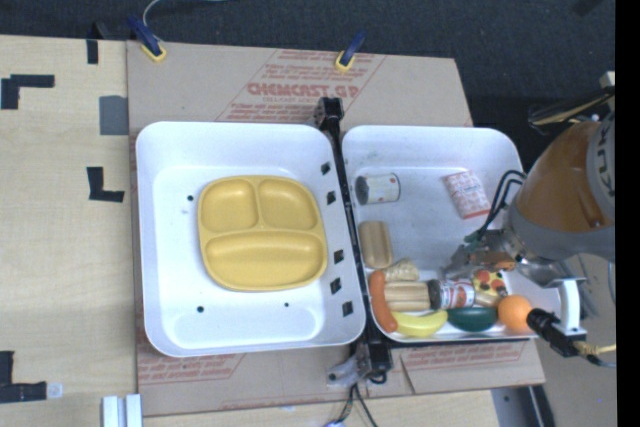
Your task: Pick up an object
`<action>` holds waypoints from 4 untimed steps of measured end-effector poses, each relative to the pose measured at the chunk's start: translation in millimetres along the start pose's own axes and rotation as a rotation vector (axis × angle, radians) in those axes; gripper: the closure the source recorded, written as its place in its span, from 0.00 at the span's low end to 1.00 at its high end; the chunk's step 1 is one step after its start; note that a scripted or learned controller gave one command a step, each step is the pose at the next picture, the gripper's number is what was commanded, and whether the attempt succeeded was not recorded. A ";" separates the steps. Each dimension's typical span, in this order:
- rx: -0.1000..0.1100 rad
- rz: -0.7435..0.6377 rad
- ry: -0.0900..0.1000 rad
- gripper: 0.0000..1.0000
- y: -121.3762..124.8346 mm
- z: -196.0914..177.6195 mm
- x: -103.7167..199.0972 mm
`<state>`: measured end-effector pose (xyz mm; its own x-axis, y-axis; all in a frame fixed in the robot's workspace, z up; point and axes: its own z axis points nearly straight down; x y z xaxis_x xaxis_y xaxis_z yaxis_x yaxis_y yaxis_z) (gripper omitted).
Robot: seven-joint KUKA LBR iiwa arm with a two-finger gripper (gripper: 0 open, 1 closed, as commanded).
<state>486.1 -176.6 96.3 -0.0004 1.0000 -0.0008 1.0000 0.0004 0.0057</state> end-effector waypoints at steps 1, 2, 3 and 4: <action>0.006 -0.001 0.001 1.00 -1.5 -87.7 54.1; 0.007 0.000 0.000 1.00 33.8 -95.7 23.9; 0.007 0.000 0.000 0.00 33.8 -95.6 24.0; 0.006 -0.001 0.001 0.00 48.9 4.1 -41.1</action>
<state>535.0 -217.7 92.6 -0.0012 1.0000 0.0000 1.0000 0.0012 -0.0003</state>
